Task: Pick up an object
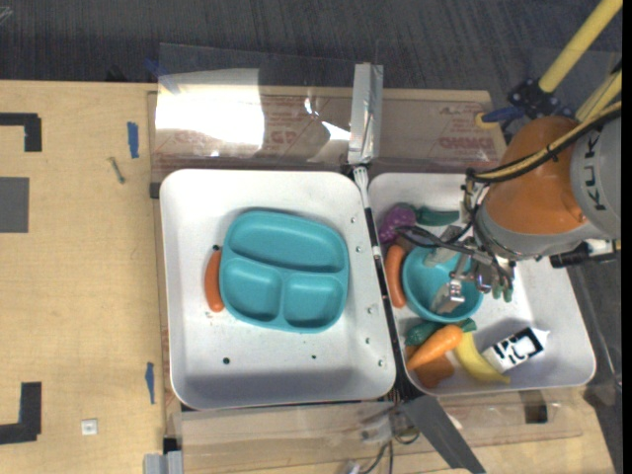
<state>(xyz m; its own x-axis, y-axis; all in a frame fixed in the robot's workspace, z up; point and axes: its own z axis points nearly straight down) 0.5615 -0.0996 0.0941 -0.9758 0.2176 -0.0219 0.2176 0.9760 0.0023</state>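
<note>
From my station I log the pale wooden worktop (69,294) first, bare but for black tape marks. The left shallow white bin (188,354) holds a teal plastic divided tray (284,270) lying flat in the middle, with an orange sausage-shaped toy (211,279) tucked against the tray's left edge, half under it. The right white bin (568,344) is crowded: a purple grape-like toy (397,221) at the back, a small teal plastic bowl (434,289) in the centre, an orange carrot-shaped toy (434,349) and a yellow banana-shaped toy (474,361) at the front, beside a white tagged block (520,346). I judge the clutter to be deliberate, to offer several candidates for picking. The gripper (464,286) hangs low over the bowl's right rim, wrist pointing steeply down from the right. Cables obscure the fingers; I cannot tell whether they are open or closed, and nothing is visibly held.
</note>
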